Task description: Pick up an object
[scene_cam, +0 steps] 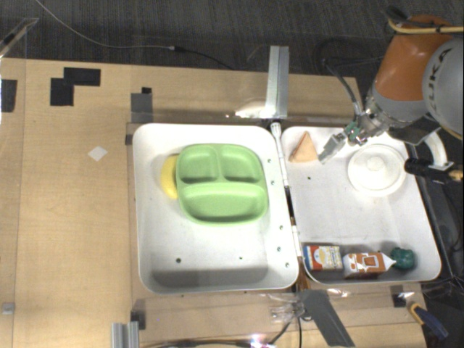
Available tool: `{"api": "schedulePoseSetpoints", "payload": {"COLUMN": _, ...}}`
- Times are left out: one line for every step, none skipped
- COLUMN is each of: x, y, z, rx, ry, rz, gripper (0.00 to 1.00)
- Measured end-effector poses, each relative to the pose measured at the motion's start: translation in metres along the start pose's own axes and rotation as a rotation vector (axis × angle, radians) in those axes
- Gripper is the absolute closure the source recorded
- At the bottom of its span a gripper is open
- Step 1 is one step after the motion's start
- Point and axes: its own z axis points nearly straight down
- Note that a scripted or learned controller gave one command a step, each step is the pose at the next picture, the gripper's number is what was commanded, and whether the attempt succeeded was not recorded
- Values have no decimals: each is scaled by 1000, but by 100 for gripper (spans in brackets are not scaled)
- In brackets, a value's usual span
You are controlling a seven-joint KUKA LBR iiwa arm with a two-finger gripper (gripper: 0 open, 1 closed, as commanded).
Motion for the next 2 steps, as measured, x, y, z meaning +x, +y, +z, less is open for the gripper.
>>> {"api": "schedulePoseSetpoints", "payload": {"x": -22, "y": -28, "z": 55, "rx": 0, "ry": 1, "rz": 167, "gripper": 0}}
{"api": "schedulePoseSetpoints", "payload": {"x": 16, "y": -1, "z": 83, "rx": -2, "ry": 0, "rz": 360, "gripper": 0}}
